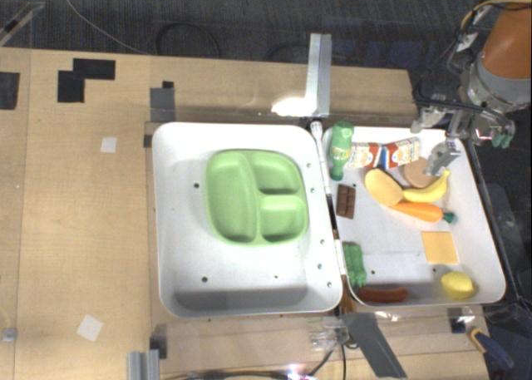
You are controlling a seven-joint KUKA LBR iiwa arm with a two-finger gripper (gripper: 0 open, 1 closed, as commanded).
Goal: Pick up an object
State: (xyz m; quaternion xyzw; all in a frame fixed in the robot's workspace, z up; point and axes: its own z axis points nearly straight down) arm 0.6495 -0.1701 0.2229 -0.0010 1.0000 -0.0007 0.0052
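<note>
My gripper (440,160) hangs over the back of the right bin (480,229), just above a brown round piece (416,175) and the upper end of a banana (429,192). Beside them lie a yellow oval food item (383,188), an orange carrot (421,212), a red and white carton (383,155) and a green bottle (339,150). I see nothing lifted off the bin floor. The grey arm with its orange band (507,50) comes in from the upper right.
The right bin also holds a chocolate bar (346,201), a yellow square slice (439,247), a lemon (457,284), a sausage (384,293) and a green vegetable (355,264). A green divided plate (253,195) lies in the left bin (179,270).
</note>
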